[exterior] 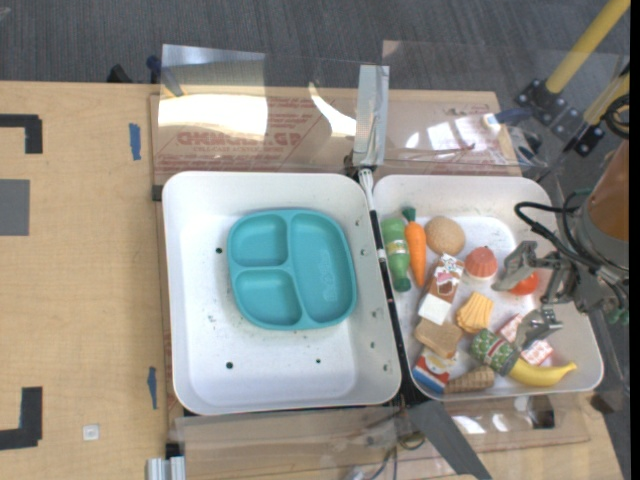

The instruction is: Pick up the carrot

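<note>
Both white bins (pixel 190 268) look like smooth plastic with a slight sheen, and the teal divided plate (pixel 292 266) is matt plastic. The table (pixel 70 268) looks like plain brown cardboard or fibreboard, dull and flat. The carrot (pixel 416 251) and banana (pixel 540 372) are glossy toy plastic. The tool (pixel 535 288) looks like bare grey metal.

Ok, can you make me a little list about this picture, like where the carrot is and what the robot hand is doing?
carrot: lying in the right bin, near its left wall
next to carrot: green vegetable on its left
gripper: over the right side of the right bin, apart from the carrot
carrot held: no
left bin: holds a teal divided plate
also in right bin: banana, corn
</note>
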### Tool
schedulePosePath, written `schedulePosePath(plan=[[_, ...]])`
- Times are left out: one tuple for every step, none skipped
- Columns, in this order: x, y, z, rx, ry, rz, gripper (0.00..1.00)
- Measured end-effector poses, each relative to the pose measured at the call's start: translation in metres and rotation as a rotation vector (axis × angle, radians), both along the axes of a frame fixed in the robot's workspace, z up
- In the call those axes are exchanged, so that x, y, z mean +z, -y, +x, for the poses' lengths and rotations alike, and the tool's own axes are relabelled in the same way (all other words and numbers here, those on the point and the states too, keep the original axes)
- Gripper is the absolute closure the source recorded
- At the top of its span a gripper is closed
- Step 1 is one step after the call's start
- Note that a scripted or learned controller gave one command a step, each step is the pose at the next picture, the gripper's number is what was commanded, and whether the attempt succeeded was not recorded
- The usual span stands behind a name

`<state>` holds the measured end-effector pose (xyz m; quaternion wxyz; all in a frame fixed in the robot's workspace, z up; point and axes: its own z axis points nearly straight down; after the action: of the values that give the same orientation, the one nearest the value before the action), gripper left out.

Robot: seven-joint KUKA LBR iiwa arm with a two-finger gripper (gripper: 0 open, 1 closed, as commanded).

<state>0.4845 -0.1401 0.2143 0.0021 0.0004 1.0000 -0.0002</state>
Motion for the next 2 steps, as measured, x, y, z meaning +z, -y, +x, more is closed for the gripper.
schedulePosePath(plan=[[-0.030, -0.067, -0.004, -0.465, -0.004, 0.003, 0.00], [-0.115, -0.046, 0.002, -0.574, 0.016, 0.007, 0.00]])
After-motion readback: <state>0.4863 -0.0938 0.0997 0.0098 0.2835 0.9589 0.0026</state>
